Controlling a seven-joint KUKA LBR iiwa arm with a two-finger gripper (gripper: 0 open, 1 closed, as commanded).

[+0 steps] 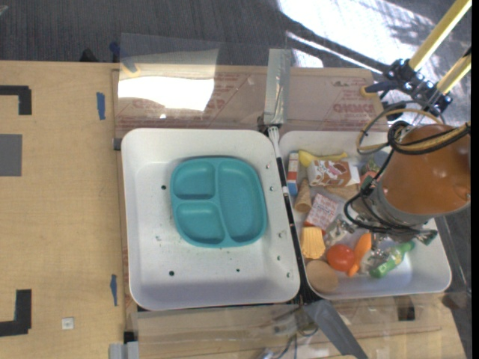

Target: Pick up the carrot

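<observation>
The carrot (pixel 363 247) is a small orange piece lying in the right bin (pixel 432 274), between a red tomato (pixel 340 257) and a green item (pixel 390 260). My gripper (pixel 374 230) hangs directly over the carrot's upper end, below the arm's orange band (pixel 426 172). The arm's bulk and cables hide the gripper's tips, and whether it touches the carrot cannot be told.
The right bin also holds a yellow cheese wedge (pixel 313 242), a pink packet (pixel 323 209), a snack packet (pixel 330 173), a banana (pixel 320 156) and a tan piece (pixel 323 277). A teal divided plate (pixel 218 200) lies in the left bin (pixel 150 275).
</observation>
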